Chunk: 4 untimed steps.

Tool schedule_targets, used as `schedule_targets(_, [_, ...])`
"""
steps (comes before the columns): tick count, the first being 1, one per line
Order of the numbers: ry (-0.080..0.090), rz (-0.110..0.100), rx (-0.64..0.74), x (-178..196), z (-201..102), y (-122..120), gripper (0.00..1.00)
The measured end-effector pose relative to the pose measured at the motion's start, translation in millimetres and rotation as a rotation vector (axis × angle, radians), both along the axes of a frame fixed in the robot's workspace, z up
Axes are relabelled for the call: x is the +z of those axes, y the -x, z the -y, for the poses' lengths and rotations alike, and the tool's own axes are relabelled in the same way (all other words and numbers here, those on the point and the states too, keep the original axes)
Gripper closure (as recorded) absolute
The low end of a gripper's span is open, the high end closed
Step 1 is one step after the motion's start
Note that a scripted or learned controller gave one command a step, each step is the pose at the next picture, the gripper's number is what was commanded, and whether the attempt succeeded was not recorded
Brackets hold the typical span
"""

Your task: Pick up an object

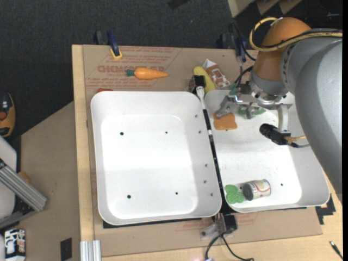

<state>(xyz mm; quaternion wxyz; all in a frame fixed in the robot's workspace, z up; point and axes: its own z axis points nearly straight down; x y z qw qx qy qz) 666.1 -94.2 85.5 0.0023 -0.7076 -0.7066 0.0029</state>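
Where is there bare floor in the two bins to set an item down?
The left bin is bare wall to wall. In the right bin, the middle is free, between the orange piece under the gripper and the can with the green piece. The top is crowded.

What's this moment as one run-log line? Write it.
gripper: over right bin, far end | beside: orange piece | grasp: unconfirmed | also in bin: can, green piece | carrot: on bench

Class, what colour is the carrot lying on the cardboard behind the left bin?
Orange with a green top, carrot, in the camera view.
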Motion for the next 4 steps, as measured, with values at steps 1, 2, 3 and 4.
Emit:
schedule_targets(1, [-0.003, 0.001, 0.000, -0.1, 9.8, 0.5, 0.00])
schedule_targets(2, [0.000, 0.007, 0.000, 0.2, 34.7, 3.0, 0.00])
schedule_targets(3, [0.000, 0.007, 0.000, -0.3, 56.7, -0.2, 0.00])
schedule_targets(4, [-0.001, 0.004, 0.003, 0.2, 17.1, -0.2, 0.00])
